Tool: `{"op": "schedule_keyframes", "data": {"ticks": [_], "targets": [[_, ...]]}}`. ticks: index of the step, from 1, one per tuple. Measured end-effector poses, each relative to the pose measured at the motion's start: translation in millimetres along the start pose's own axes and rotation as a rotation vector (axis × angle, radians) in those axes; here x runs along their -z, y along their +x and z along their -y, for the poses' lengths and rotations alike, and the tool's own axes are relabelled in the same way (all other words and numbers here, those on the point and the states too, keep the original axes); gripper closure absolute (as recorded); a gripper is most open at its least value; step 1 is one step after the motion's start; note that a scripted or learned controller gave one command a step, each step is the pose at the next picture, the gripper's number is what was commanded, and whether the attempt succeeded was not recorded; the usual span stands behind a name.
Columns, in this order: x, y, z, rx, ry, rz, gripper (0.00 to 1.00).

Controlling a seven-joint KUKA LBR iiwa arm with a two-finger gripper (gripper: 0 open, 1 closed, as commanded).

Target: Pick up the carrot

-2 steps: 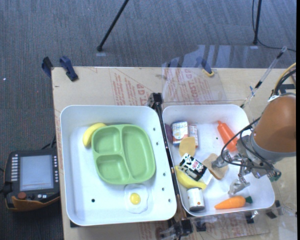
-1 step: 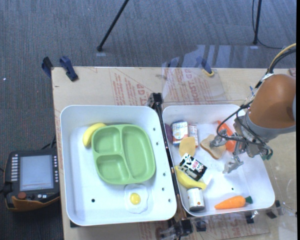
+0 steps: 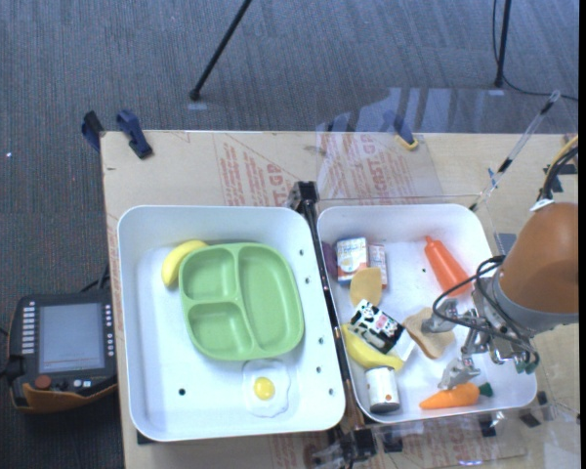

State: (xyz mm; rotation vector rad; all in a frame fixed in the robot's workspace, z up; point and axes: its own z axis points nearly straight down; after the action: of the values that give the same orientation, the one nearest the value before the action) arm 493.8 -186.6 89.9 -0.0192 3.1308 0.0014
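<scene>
Carrot [image 3: 449, 397] at right bin [image 3: 406, 213] front edge, can [image 3: 382, 389] beside; hand [image 3: 466, 360] just above, grip state unclear

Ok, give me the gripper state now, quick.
Gripper: just above the carrot in the right bin; open or closed cannot be told.

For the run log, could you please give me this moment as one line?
target: carrot, right bin front corner | end effector: just above carrot | carrot: lying in bin, not lifted
</scene>
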Motion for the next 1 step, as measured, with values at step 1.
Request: {"op": "schedule_keyframes", "data": {"ticks": [1], "targets": [[4.5, 3.2, 12.0, 0.210, -0.006, 0.017, 0.00]]}}
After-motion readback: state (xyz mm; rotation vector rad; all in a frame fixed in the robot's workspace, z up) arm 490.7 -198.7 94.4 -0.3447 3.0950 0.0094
